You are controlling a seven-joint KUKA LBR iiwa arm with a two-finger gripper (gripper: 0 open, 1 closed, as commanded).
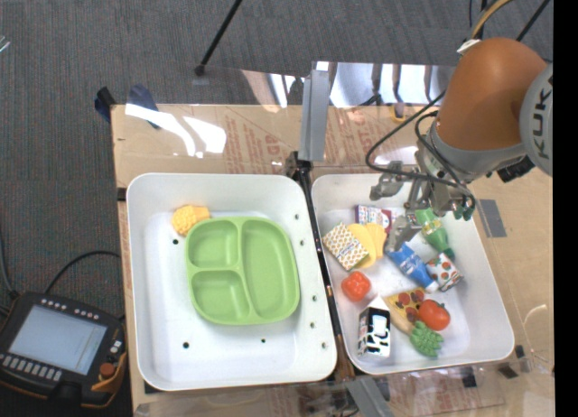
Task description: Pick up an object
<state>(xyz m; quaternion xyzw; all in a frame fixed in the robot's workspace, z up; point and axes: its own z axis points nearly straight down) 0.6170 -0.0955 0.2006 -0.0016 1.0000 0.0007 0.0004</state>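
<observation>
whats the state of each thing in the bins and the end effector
green divided plate: flat in left bin, nothing in its compartments
yellow toy: beside the plate's far-left corner
blue bottle: lying down, right bin
milk carton: on its side
end effector: low over right bin

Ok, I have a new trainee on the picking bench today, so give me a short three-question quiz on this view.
1. True or false: the green divided plate lies in the left bin.
2. Multiple choice: what lies just beyond the plate's far-left corner? A) a red tomato B) a yellow corn piece C) a blue bottle
3. Fill in: the gripper hangs over the ____ bin.

Key
1. True.
2. B, the yellow corn piece. The red tomato and the blue bottle lie in the right bin.
3. Right, above its far half, near the blue bottle.
</observation>
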